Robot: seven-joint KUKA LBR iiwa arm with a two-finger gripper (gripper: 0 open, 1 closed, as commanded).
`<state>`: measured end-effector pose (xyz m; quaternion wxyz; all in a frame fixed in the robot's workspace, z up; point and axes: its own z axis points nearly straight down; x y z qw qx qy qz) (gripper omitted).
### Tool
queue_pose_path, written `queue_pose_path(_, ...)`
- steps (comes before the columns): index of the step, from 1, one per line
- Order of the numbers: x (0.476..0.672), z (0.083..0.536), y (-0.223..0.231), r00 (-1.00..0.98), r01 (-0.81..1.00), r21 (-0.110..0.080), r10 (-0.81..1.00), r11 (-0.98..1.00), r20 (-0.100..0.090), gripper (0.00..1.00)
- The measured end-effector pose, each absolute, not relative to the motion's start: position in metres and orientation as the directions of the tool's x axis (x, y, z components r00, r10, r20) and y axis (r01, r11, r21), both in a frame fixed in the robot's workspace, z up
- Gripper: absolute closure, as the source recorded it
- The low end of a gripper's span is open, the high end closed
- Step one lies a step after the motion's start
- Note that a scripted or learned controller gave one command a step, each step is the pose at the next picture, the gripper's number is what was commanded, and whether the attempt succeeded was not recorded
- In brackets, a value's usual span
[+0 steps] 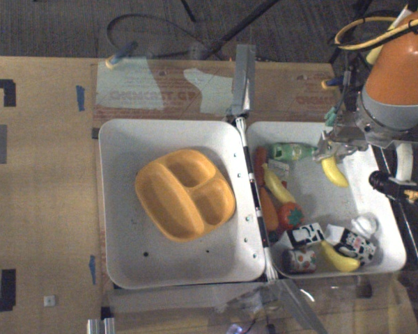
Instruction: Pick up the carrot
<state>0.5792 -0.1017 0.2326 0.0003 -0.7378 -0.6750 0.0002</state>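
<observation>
- Two white bins sit side by side on the desk; the carrot [267, 211] lies in the right bin [384, 218], tight along its left wall, with a yellow banana [277, 185] lying against it.
- The gripper [332, 149] hangs over that bin's upper part near a green bottle [291, 151], well apart from the carrot; whether it's wide or narrow I cannot tell.
- Seemingly the approach step: next, travel left and down.
- The wall and crowding toys leave little finger room.

My orange-banded arm [397, 68] hung at upper right over white bins [118, 207] holding an orange divided plate [184, 193], yellow bananas [333, 171], an orange carrot [267, 211] and black-and-white spotted blocks [355, 243].
</observation>
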Motion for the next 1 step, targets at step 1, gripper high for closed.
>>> queue_pose_path(1, 0.5575, 0.2022, -0.1428, -0.082, 0.997, -0.002, 0.997, 0.082, 0.001, 1.00)
